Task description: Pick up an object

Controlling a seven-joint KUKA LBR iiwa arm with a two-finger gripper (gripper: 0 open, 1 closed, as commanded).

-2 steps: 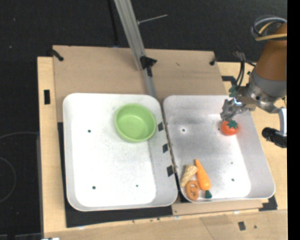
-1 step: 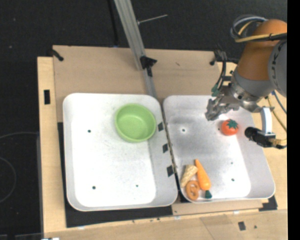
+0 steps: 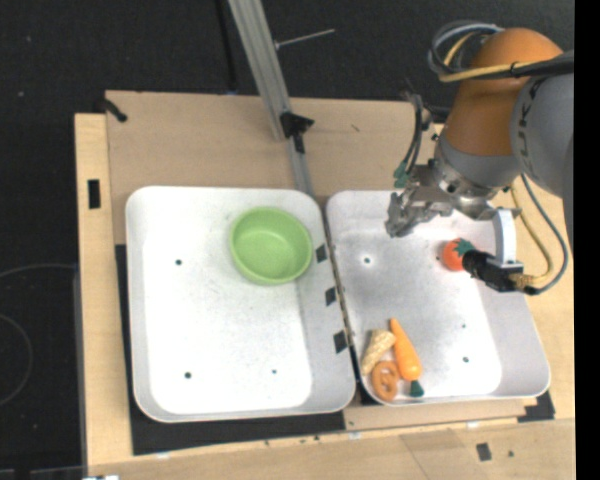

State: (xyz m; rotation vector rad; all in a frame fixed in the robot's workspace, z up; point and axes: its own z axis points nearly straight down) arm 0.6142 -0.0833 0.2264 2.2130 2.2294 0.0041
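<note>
Carrot (image 3: 405,350) lying in right bin (image 3: 500,368) near its front edge, beside pale and orange bits, green bowl (image 3: 271,245) in left bin (image 3: 180,368), pincer (image 3: 402,216) above right bin's back, grip unclear

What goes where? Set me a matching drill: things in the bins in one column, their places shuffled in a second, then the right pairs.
Things:
1. green bowl
2. orange carrot
3. red-orange small object
4. gripper

Places:
A. near the front edge of the right bin, by its left corner
B. over the back part of the right bin
C. in the left bin, toward its back right
D. right half of the right bin, beside a black fitting

Pairs: 1-C, 2-A, 3-D, 4-B
</note>
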